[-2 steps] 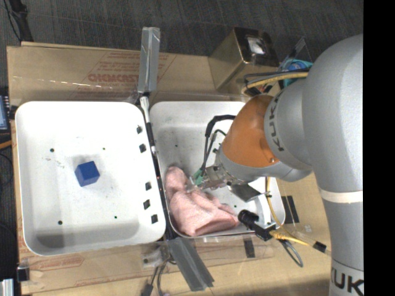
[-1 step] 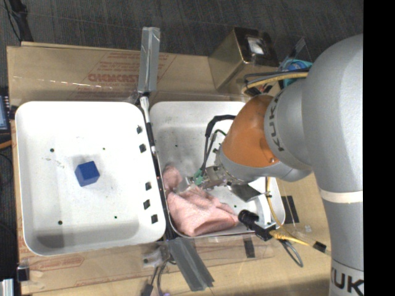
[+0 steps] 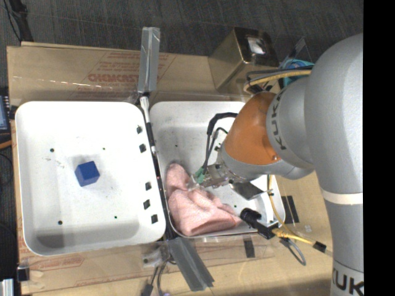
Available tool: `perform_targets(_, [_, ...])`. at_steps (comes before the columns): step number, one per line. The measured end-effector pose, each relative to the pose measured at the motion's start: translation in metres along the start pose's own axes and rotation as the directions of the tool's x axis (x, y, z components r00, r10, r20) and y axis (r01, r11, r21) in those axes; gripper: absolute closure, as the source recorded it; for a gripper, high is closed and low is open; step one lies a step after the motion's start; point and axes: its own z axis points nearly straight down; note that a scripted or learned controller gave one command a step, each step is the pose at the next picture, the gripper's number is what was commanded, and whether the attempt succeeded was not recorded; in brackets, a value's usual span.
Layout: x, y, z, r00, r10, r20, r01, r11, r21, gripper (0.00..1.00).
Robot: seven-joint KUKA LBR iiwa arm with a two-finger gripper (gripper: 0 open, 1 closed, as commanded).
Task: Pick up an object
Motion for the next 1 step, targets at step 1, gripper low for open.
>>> perform_targets(1, [0.0,0.0,0.0,1.0,-0.001,0.0,0.001,1.0,0.0,0.0])
